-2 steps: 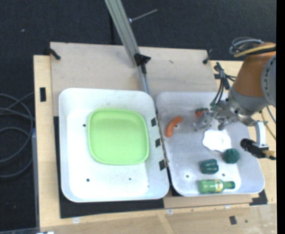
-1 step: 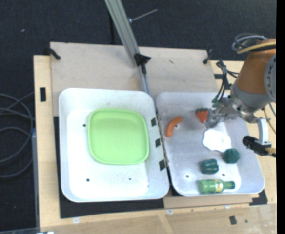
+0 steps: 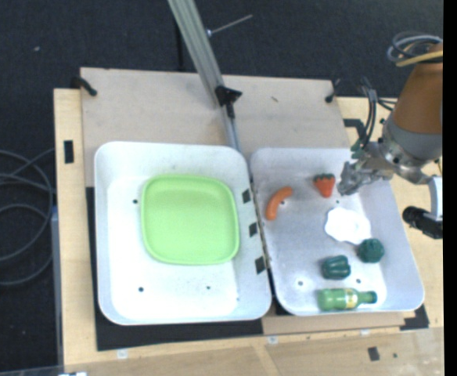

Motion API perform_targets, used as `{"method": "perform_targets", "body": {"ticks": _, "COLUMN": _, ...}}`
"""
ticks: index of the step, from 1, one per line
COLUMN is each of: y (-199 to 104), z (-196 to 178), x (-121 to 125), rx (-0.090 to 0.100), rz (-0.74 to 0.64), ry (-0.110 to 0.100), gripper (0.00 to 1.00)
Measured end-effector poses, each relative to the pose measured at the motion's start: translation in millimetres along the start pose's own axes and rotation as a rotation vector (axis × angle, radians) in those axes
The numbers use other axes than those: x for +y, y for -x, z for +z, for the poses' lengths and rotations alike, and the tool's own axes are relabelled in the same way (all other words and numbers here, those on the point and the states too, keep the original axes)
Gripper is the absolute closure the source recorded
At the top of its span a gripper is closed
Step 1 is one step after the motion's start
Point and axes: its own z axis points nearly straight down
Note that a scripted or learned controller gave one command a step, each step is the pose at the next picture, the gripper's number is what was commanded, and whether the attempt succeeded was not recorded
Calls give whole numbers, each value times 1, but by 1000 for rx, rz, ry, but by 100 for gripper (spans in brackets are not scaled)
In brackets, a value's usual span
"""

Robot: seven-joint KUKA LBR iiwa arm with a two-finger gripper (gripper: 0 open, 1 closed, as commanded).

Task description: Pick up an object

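Objects for picking lie scattered in the right bin (image 3: 291, 288), and we place them all against the white crumpled piece (image 3: 347, 225) near its middle. Left of that piece we see an orange curved piece (image 3: 277, 201), its long axis slanting from lower left to upper right. Above and slightly left of the white piece sits a small red strawberry-like item (image 3: 324, 184), its green end up. Just right and below is a dark green rounded object (image 3: 371, 250); below is a green pepper-like object (image 3: 335, 267). Farther below lies a green bottle (image 3: 346, 297) on its side, long axis left to right, cap end pointing right.

Our pincer (image 3: 352, 180) hangs above the white piece, just right of the strawberry; we cannot tell how it is set.

Left of the right bin, the left bin (image 3: 119, 288) bears a light green square plate (image 3: 189, 218). Both bins rest on a pale wooden surface (image 3: 166, 359), with dark carpet and black cables (image 3: 9, 202) beyond its left edge.
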Motion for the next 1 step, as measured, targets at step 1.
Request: {"method": "perform_targets", "body": {"ticks": 1, "y": 1, "z": -28, "x": 0, "rx": 0, "rz": 0, "ry": -4, "gripper": 100}}
